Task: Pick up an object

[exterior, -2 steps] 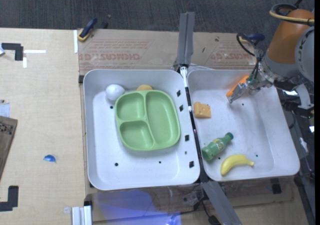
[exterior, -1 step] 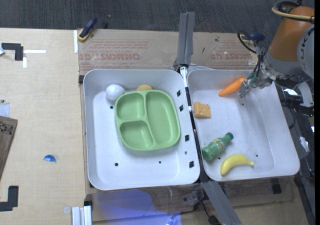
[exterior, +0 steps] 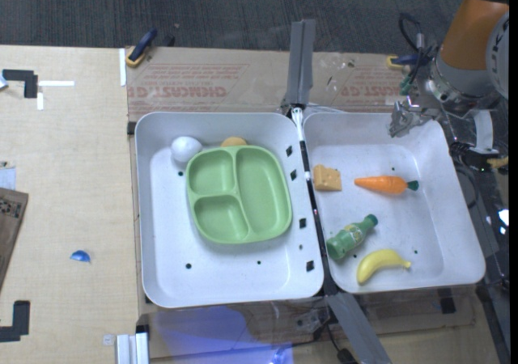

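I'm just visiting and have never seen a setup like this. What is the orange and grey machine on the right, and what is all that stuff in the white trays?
That is a robot arm, seen by one camera fixed above the bench and looking down at a slant. At its end is a two-finger gripper, hanging over the far corner of the right bin and holding nothing. That bin holds a toy carrot, a banana, a green bottle and a tan wedge-shaped piece. The left bin holds a green divided plate, a white ball and something yellow mostly hidden behind the plate. The arm's job is to pick something up.
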{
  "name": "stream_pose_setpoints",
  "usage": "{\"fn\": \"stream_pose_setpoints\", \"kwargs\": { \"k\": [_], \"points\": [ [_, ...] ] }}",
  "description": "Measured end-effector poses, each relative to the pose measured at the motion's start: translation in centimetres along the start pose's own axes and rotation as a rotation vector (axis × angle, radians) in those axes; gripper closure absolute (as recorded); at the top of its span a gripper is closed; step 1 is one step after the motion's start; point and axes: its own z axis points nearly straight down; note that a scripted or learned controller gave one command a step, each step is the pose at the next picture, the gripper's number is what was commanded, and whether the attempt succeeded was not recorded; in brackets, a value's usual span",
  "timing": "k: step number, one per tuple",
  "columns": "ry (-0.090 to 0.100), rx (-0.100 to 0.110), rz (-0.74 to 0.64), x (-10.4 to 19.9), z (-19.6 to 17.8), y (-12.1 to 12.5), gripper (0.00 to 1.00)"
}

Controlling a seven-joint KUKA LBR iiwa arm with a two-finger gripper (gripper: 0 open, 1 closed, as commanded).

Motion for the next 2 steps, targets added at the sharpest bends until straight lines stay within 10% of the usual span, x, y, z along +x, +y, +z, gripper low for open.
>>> {"fn": "stream_pose_setpoints", "kwargs": {
  "k": [1,2],
  "points": [
    [0.000,0.001,0.000,0.0,0.0,0.0,0.00],
    [0.001,0.001,-0.106,-1.6,8.4,-1.6,0.00]
  ]
}}
